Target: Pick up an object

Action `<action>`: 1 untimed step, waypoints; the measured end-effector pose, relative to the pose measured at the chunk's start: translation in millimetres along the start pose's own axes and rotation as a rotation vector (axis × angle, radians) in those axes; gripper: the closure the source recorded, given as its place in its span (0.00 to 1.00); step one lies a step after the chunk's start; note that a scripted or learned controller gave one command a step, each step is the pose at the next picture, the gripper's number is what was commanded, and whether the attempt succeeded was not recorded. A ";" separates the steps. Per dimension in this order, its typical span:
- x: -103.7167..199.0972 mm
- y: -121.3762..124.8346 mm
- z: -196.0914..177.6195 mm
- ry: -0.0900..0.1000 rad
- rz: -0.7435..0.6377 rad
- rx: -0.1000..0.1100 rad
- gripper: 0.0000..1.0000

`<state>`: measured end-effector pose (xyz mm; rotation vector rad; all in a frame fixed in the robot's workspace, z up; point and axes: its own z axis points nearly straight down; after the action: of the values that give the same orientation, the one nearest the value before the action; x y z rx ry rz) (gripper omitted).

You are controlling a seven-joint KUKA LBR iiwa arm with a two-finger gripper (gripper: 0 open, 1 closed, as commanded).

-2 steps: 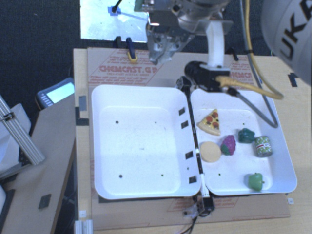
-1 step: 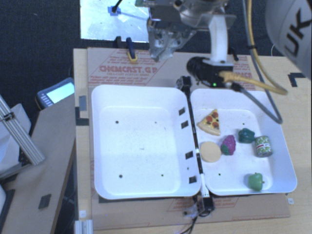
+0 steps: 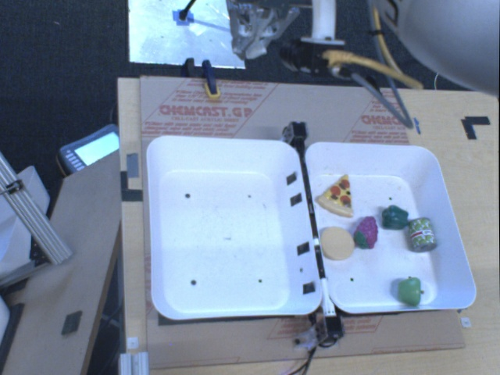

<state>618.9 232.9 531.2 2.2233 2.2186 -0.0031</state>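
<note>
The cardboard sheet (image 3: pixel 234 108) under the bins reads "CHEMCAST GP" in red. The gripper (image 3: pixel 251 41) hangs above it; whether its jaws are spread, I cannot tell.

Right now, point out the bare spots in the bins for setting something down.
Left bin: whole floor bare. Right bin: bare along the far wall and near-middle floor; crowded from pizza slice and cookie past grapes to can.

The arm (image 3: pixel 437 22) is cut off by the top edge, its gripper (image 3: pixel 254 33) blurred.
</note>
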 end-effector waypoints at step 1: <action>1.2 1.4 214.9 -0.004 -0.002 0.014 1.00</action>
<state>620.2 233.7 316.3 2.2260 2.2265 -0.0230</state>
